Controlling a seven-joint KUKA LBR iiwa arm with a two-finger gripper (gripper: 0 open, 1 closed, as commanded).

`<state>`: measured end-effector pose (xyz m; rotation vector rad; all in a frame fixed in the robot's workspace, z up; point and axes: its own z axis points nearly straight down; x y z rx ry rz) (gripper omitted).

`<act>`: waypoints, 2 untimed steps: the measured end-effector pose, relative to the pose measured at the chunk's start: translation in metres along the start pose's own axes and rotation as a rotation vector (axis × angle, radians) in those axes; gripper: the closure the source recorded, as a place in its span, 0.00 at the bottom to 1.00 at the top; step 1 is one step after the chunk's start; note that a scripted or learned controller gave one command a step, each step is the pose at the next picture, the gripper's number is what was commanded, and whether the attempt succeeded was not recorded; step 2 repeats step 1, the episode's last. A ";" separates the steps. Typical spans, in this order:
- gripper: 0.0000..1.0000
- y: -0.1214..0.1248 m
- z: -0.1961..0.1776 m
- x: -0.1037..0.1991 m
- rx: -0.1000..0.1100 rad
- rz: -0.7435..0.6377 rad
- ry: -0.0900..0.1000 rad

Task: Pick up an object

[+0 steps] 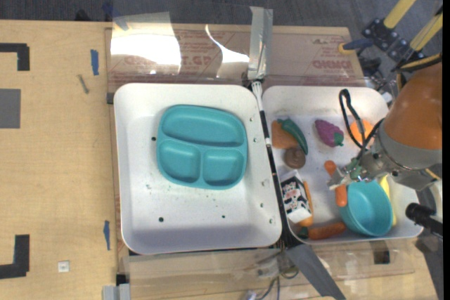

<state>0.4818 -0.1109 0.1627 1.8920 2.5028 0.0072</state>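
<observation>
Hand (360, 168) low in right bin (320, 96), grip state unclear, teal bowl (369, 209) just below it, possibly touching.

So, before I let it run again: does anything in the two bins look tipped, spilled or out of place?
Mostly ordinary clutter. The teal bowl in the right bin sits tilted among toy food, resting over a carrot at the near edge. A small carton lies on its side. The teal divided plate lies flat in the left bin.

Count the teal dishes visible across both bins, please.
2. A teal divided plate lies in the middle of the left bin. A teal bowl sits at the near right of the right bin, under the arm; the arm could be hiding others.
</observation>
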 end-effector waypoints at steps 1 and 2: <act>1.00 0.035 -0.069 0.074 -0.003 0.092 0.001; 1.00 0.035 -0.069 0.074 -0.003 0.092 0.001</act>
